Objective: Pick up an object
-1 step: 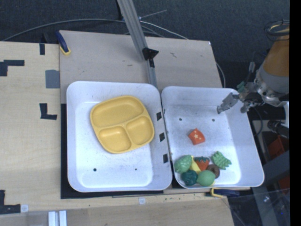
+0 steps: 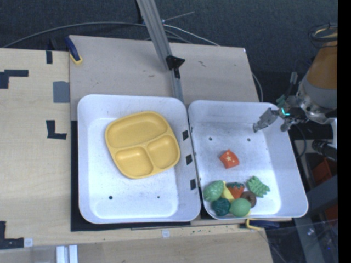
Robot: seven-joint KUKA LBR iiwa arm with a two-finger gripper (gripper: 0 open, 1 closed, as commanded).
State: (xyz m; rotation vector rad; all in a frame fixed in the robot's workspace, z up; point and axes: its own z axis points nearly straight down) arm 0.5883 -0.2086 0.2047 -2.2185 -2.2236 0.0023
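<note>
Two shallow white bins sit side by side: the left bin (image 2: 90, 163) holds one yellow divided tray (image 2: 142, 144) with three compartments, and the right bin (image 2: 219, 119) holds the small toys. One red-orange block (image 2: 230, 158) lies alone near the bin's middle. At that bin's 6 o'clock edge is a tight cluster of about six pieces (they overlap, so the count is loose): a light green leafy piece (image 2: 214, 190), a red piece (image 2: 236, 189) touching it, a dark teal piece (image 2: 221, 206), a round green piece (image 2: 239, 207), a brown piece (image 2: 251, 197) and a green ridged piece (image 2: 258, 186).

The gripper (image 2: 272, 120) hangs over the right bin's 2 o'clock corner, with nothing between its fingers; whether they are spread or closed cannot be told. The red-orange block lies at about 7 o'clock from it, well apart; the cluster lies farther off toward 6 o'clock.

The arm (image 2: 322, 75) enters at 3 o'clock, its orange band above the wrist, the gripper pointing toward 9 o'clock.
</note>
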